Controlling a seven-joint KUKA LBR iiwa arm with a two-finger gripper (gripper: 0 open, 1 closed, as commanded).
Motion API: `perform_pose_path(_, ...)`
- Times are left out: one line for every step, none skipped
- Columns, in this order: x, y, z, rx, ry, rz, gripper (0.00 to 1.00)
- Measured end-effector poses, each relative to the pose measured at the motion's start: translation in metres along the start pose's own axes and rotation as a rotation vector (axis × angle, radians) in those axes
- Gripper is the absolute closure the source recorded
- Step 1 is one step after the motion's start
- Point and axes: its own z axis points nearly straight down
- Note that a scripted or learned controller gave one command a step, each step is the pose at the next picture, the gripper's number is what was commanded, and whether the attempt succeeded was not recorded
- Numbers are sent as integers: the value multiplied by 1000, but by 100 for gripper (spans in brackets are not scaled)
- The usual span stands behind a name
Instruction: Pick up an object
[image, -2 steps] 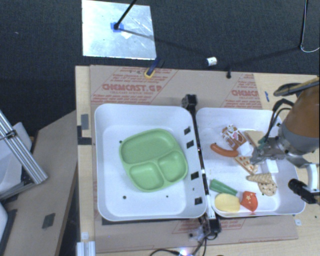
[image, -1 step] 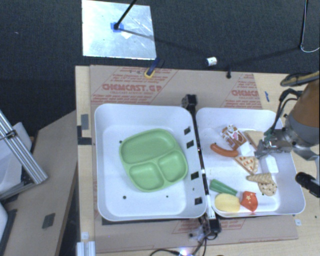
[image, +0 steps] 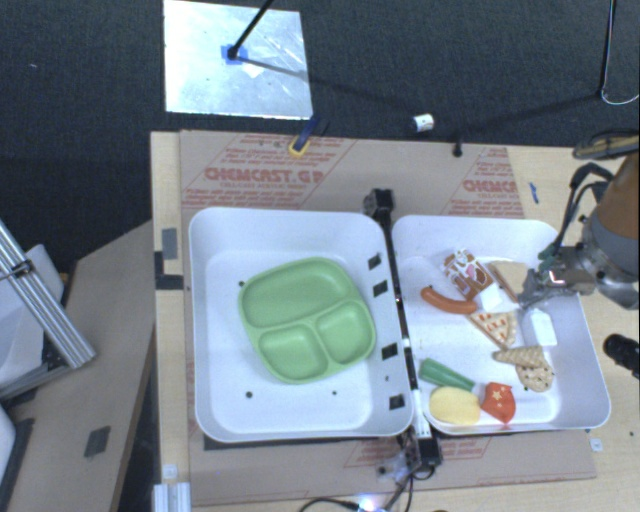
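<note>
— White bin on the right (image: 578, 330): status of pick?

— Not yet done. Claw (image: 532, 293) sits over the bin's right half, arm (image: 612, 235) reaching in from the right. Claw state: cannot tell from this angle. Nothing seen gripped.

— Candidate targets?

— Closest: white block (image: 540, 328), just below the claw in the view. Next: pizza slice (image: 495, 326), beside the block to the left, and a tan flat piece (image: 507, 277), near the claw on its left. Farther off: sausage (image: 445, 300), cone (image: 520, 355), cookie (image: 537, 377), yellow fruit (image: 454, 405), red piece (image: 500, 400), green piece (image: 445, 375).

— Recommended procedure?

— Select one item only, pref. the white block: probably rigid, with straight sides. Centre over it before descent. Align jaws across the short side. Descend straight, no sideways drift. Avoid the pizza slice and cone, which lie close and may get pinched along with it. Close only once low enough to clear the top edge. Lift slowly, then verify the item hangs between the jaws.

— Risks?

— Flat pieces: low profile, likely slip. Crowded layout: nudge of neighbours probable. Bin wall near the block on the right: keep clearance.

— Left bin (image: 215, 330)?

— Green divided plate (image: 305, 318) inside. Not relevant to this step, ignore.
</note>
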Motion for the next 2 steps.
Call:
perform_pose_path(42, 41, 3, 0, 2, -5, 100)
perform_pose_path(86, 72, 12, 1, 1, -4, 100)
